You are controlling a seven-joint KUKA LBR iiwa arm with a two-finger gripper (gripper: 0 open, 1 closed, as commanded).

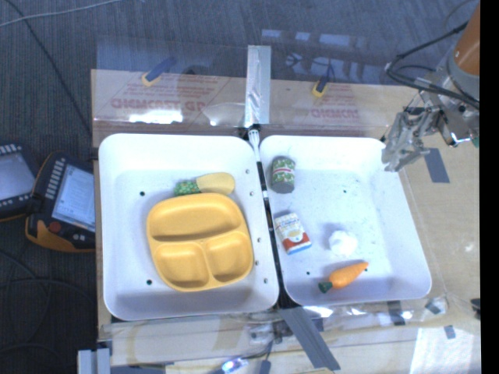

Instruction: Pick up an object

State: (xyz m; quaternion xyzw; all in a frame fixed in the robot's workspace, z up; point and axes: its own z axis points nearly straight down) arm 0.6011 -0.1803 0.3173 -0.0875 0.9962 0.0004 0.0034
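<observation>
The right bin holds a green can lying near its left wall, a small red-and-white carton, a white ball and an orange toy carrot near the front. My gripper hangs over the bin's far right corner, well away from all of them, with nothing seen between its fingers. In the left bin lies a yellow divided tray, with a toy corn cob just behind it.
A clear plastic panel stands behind both bins. A teach pendant lies on the floor at the left. Cables run to the arm at the upper right.
</observation>
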